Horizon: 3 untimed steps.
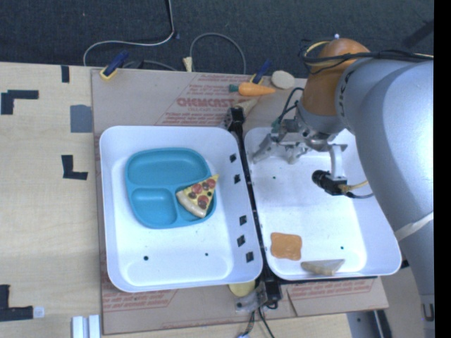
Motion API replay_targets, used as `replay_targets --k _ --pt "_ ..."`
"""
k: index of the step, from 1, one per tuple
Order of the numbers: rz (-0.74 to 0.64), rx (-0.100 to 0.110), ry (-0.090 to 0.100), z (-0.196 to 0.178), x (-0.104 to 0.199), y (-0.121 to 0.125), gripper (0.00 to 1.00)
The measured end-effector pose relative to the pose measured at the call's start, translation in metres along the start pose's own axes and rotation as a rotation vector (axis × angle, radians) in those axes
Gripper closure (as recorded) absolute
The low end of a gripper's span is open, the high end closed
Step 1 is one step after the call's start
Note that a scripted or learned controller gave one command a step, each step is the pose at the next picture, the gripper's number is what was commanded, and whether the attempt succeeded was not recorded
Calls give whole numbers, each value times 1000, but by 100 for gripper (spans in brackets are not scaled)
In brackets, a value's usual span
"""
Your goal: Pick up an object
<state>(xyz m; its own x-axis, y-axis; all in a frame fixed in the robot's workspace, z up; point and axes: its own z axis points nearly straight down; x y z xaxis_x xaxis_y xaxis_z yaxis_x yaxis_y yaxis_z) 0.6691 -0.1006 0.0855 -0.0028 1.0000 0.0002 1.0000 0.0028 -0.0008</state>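
My gripper (276,151) hangs over the far left corner of the right bin (366,231), its two fingers spread open with only white bin floor between them. An orange-brown flat piece (286,245) lies near the front of that bin, and a tan wedge (323,265) sits just right of it against the front wall. Both are well in front of the gripper. In the left bin (113,210) a pizza slice (197,196) rests on the right edge of a blue divided plate (162,178).
The bins' shared black-clipped divider (243,189) runs just left of the gripper. Behind the bins on the cardboard lie an orange carrot-like toy (255,88) and a beige object (282,79). The grey arm (394,132) covers the right bin's far right side.
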Motion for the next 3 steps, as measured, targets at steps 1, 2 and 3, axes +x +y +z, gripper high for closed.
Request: replay_targets --k 1,2,3 --pt "-1 -3 -1 -10 1 0 100" --pt "-1 -4 -1 -10 1 0 0" --pt "4 -1 -1 -30 -31 -1 0"
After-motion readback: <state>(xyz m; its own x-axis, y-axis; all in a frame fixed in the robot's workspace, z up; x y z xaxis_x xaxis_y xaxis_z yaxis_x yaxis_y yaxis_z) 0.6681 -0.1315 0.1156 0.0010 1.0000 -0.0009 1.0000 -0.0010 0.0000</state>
